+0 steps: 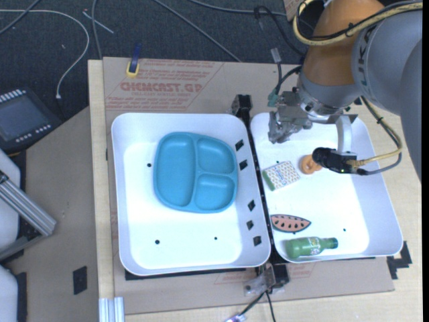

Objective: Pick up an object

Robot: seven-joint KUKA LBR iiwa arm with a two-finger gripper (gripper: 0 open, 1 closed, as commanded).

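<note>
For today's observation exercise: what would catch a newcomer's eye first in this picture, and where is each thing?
First, the blue divided plate lying in the middle of the left bin. Next, the grey arm with its orange band reaching in from the right over the right bin. That bin's near edge bears a green bottle on its side.

Bright, even overhead light, slightly cool in tone. White bins (pixel 134 200) nearly washed out, with soft glare. Faint, short shadows under objects. Orange band (pixel 342 25) glossy with a highlight. Mild softness throughout; dark floor (pixel 53 32) dim.
</note>
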